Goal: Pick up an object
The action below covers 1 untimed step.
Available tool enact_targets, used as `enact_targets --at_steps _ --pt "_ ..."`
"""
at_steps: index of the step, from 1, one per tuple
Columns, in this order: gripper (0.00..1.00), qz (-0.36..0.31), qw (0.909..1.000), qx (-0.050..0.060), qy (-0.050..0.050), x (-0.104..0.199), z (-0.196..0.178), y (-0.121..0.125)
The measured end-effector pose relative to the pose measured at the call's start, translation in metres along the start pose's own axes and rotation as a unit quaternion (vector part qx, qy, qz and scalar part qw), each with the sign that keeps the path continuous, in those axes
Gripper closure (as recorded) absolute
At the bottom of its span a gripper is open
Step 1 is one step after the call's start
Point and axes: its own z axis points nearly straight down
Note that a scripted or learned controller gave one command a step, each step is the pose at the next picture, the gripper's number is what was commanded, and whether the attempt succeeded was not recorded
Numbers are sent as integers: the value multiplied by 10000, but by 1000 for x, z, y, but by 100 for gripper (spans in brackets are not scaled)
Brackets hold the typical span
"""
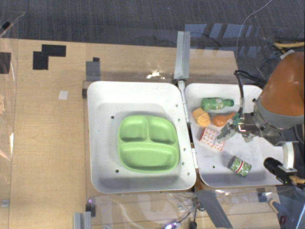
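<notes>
The right bin holds a green bottle lying on its side, a yellow piece, an orange piece, a red-and-white carton and a green can. My gripper hangs over the middle of this bin, just right of the carton and below the orange piece. Its fingers look slightly apart with nothing between them. The arm's orange band is above it at the right.
The left bin holds a green divided plate. A metal divider runs between the bins at the back. The wooden bench extends to the left. Cables hang at the upper right.
</notes>
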Motion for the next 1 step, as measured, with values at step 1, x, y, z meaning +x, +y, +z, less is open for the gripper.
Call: enact_targets --at_steps 1 --pt "0 -871 9962 -66 -17 -60 127 7"
